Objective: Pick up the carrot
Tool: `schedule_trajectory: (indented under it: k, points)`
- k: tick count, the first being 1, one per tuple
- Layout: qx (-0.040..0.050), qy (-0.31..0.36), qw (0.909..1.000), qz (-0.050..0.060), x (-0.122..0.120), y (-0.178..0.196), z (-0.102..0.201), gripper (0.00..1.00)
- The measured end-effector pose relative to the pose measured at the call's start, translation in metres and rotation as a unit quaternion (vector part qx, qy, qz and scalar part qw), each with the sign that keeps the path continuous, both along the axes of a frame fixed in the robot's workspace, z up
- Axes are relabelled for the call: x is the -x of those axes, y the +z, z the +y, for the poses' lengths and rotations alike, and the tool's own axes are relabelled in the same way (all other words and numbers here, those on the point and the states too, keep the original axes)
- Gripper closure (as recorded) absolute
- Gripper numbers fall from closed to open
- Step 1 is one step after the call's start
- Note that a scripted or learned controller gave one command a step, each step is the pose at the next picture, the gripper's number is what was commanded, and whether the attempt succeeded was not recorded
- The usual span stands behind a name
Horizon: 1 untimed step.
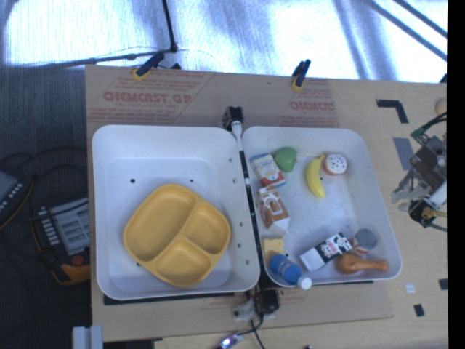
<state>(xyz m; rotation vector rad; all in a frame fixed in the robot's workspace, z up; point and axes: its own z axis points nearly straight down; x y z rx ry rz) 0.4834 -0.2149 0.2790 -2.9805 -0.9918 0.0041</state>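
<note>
Lying in the right bin's (341,209) front corner, the carrot (360,262) touches a black-and-white carton (327,249). The gripper (425,195) hangs outside that bin's right wall; whether it is open I cannot tell. Crowding could make a grab catch the carton instead.

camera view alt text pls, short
Two white bins side by side: the left bin holds a yellow divided plate; the right bin holds toy food, including a banana and a blue bottle. The gripper waits beyond the right bin.
</note>
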Motion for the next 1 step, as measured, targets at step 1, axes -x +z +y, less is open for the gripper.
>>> schedule_trajectory:
  k: [1]
  points:
    - [0.0002, -0.123, 0.9924, 0.000, 0.0001, 0.0024, -0.0090, 1.00]
